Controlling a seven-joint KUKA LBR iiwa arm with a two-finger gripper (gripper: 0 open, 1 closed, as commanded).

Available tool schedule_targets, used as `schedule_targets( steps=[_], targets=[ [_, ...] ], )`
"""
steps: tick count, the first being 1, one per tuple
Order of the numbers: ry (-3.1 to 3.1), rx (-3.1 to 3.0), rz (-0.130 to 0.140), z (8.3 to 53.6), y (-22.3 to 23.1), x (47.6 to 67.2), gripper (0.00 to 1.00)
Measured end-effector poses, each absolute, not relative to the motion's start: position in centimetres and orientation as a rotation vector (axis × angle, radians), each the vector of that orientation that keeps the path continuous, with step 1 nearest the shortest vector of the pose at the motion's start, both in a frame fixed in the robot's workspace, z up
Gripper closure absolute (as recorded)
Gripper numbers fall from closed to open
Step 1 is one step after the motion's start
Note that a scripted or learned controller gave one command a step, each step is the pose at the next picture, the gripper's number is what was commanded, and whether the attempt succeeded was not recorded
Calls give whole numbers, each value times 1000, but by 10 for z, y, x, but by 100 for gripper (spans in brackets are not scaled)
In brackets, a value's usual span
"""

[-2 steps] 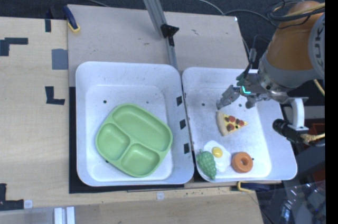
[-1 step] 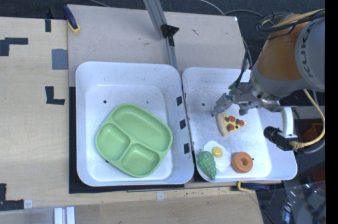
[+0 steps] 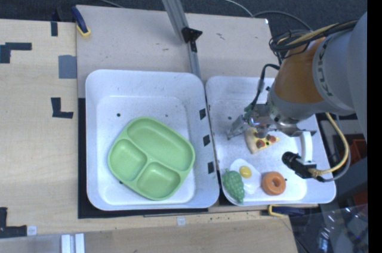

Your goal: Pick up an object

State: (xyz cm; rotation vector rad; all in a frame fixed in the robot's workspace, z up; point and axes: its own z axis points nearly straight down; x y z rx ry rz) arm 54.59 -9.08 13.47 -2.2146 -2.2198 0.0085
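Right bin: gripper low at centre, jaw state cannot be told; pizza slice just beneath; fried egg, green vegetable and donut crowd the lower edge. Left bin: green divided plate, upper floor open.
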Motion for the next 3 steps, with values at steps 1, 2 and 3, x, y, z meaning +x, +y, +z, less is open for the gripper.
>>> schedule_targets(
  steps=[1, 2, 3],
  targets=[
    [-2227, -2225, -1, 90, -92, 547, 0],
    [-2227, -2222, -4, 102, -91, 548, 100],
    [-2225, -2223, -3, 161, -97, 554, 100]
  ],
)
